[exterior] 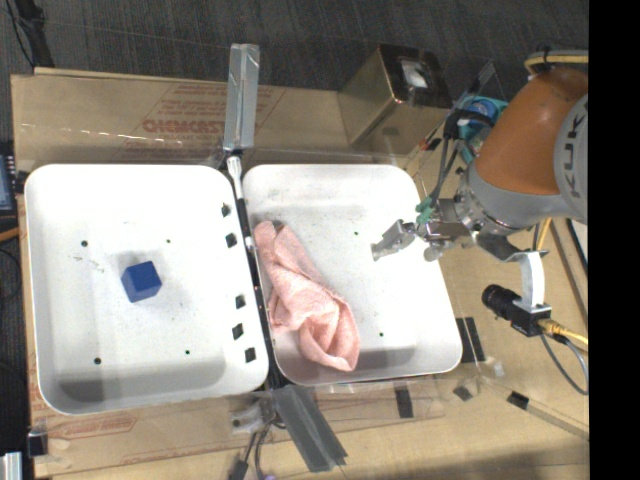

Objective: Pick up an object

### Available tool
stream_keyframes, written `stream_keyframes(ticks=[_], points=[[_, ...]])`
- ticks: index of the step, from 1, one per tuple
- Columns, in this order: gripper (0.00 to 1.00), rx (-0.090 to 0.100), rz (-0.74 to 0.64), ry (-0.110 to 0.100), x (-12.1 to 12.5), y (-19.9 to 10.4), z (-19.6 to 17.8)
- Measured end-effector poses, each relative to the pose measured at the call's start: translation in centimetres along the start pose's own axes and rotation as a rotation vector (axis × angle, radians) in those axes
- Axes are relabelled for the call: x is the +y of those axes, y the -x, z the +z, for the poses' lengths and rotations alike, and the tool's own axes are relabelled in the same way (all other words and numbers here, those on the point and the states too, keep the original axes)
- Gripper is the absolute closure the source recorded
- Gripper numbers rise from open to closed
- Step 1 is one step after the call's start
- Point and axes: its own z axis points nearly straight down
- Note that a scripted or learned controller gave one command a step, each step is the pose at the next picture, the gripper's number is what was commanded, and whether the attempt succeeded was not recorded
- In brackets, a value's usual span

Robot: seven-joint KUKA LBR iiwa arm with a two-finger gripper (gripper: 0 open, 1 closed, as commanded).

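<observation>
A crumpled pink cloth point(305, 296) lies in the right bin point(330, 190), along its left side and running toward the front. A small blue cube point(141, 280) sits in the left bin point(120, 183), left of its middle. My gripper point(396, 239) hangs over the right part of the right bin, well to the right of the cloth. Nothing shows between its fingers. The grey and orange arm reaches in from the right behind it.
A metal divider with black clips point(238, 268) runs between the two bins. A tan box point(395, 93) stands behind the right bin. Cardboard lies under the bench top, and cables trail at the right.
</observation>
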Motion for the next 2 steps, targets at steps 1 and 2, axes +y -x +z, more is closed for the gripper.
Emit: stream_keyframes(ticks=[1, 2], points=[[0.0, 0.0, -0.184, 0.001, -0.9, -2.0, 5.2], [0.0, 0.0, -0.304, 0.004, -1.6, -3.9, 15.7]])
